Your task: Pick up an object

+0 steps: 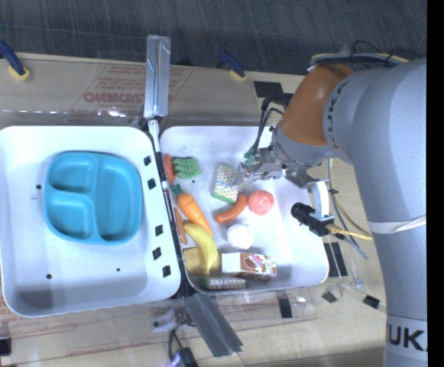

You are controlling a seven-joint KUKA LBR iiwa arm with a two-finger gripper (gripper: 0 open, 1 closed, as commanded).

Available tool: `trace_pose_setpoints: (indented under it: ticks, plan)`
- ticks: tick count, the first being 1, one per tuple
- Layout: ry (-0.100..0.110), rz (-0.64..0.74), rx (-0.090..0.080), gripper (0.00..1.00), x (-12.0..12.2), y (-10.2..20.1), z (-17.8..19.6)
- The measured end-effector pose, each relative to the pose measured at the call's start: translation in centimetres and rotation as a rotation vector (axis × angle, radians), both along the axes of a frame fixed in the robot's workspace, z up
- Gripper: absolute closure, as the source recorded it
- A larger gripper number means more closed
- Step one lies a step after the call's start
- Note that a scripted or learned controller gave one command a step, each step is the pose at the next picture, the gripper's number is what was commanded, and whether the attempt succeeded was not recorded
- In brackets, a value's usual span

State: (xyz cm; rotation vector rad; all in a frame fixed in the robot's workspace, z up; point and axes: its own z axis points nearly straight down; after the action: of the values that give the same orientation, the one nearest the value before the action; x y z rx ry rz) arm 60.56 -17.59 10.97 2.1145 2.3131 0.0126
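Note:
The right bin (pixel 302 262) holds several toy foods: a green leafy piece (pixel 184 167), a speckled pale wedge (pixel 226 182), an orange carrot (pixel 194 211), an orange sausage (pixel 231 209), a red ball (pixel 260 202), a white ball (pixel 241 236), a yellow banana (pixel 202 245) and a brown carton (pixel 250 264). My gripper (pixel 257 167) hangs low in the bin's upper middle, just right of the speckled wedge and above the red ball. Nothing shows between its fingers.
The left bin (pixel 23 281) holds a blue divided tray (pixel 95 196). A metal divider bar (pixel 157 75) rises between the bins at the back. The grey arm with its orange band (pixel 313 105) covers the right bin's far right side.

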Motion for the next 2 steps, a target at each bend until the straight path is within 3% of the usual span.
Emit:
trace_pose_setpoints:
  ticks: [1, 2]
  plan:
    - [0.0, 0.0, 0.0, 0.0, 0.0, 0.0, 0.0]
    - [0.0, 0.016, -0.005, 0.0, -1.4, 1.4, -1.1]
